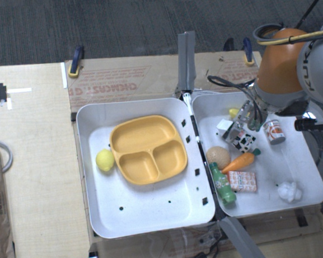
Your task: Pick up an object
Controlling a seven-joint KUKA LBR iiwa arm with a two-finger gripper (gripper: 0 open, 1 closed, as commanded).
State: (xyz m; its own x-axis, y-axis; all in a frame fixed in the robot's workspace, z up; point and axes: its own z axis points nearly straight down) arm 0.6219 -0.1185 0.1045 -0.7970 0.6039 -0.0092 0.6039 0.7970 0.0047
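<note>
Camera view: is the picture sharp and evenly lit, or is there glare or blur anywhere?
Camera view: lighting is soft and even, shadows faint; the yellow tray and lemon look crisp; the white bin floor is bright but not blown out; the gripper area is cluttered and hard to read.

light: bright, even, overhead | shadows: soft, faint beside tray point(148, 148) | glare: mild on white bins point(158, 216) | focus: slightly soft, low resolution | floor point(112, 17): dark

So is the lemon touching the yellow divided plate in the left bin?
Touching. In the camera view the lemon sits against the left rim of the yellow plate, with no white bin floor visible between them.
</note>
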